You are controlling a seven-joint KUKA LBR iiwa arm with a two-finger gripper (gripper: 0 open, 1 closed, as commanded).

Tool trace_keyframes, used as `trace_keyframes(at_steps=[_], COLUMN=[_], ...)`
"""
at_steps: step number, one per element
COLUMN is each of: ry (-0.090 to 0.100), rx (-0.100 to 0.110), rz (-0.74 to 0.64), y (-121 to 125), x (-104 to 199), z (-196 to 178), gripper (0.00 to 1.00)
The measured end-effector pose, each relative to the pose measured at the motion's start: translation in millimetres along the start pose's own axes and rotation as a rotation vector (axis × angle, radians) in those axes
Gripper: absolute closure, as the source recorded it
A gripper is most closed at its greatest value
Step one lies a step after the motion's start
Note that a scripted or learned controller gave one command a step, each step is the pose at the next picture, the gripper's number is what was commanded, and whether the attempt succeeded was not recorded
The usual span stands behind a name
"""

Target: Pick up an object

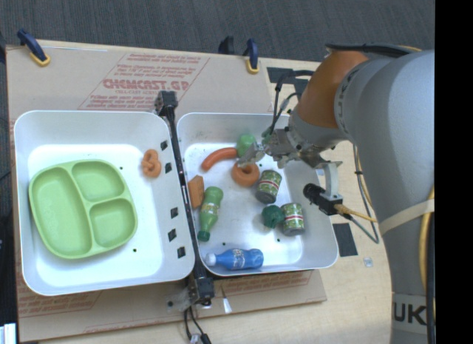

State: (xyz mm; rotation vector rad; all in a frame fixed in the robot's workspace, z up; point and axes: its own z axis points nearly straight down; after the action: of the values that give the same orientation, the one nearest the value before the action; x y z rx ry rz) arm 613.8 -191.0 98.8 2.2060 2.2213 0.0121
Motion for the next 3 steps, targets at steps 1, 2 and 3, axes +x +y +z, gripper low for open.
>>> trace_keyframes(at_steps=[1, 2, 3], ry=[0.000, 0.003, 0.003], rx=[-0.005, 0.014, 0.015], rz=[-0.005, 0.002, 0.002], y=[2.6, -102.4, -102.5], x=[0.7, 8.2, 8.4], z=[-13.0, -113.4, -112.9], gripper=[1.00, 1.00, 0.00])
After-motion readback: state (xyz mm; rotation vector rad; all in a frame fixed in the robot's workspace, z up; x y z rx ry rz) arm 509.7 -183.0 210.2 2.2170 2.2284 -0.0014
